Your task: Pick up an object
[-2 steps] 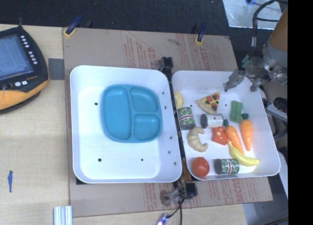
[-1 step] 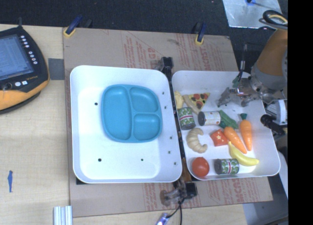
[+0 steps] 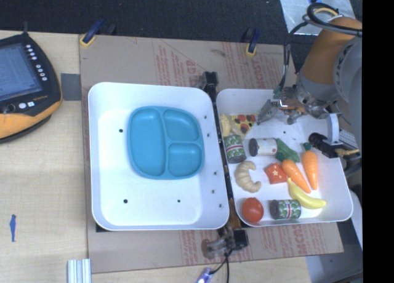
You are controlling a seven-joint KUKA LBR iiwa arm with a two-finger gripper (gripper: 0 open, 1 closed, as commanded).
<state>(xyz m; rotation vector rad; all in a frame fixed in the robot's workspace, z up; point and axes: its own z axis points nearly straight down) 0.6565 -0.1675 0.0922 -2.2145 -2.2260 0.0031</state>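
1. Camera view: worktop [image 3: 43,171] carries two white bins side by side; left bin [image 3: 104,152] holds a blue divided plate [image 3: 165,141].
2. Right bin [image 3: 341,199] holds the pick candidates: croissant [image 3: 247,176], tomato [image 3: 252,210], two cans [image 3: 234,148] and [image 3: 285,209], a white cylinder [image 3: 263,147], two carrots [image 3: 297,175] and [image 3: 310,168], banana [image 3: 306,197], red wedge [image 3: 276,173], green item [image 3: 285,151], small colourful item [image 3: 243,120] at the far-left corner.
3. Arm enters from the right; gripper [image 3: 284,108] sits over the far edge of the right bin, above the white cylinder and apart from it.
4. Fingers: cannot tell whether spread or closed, detail too cluttered. Nothing visibly between them.
5. Teach pendant [image 3: 21,88] lies at the far left of the worktop.
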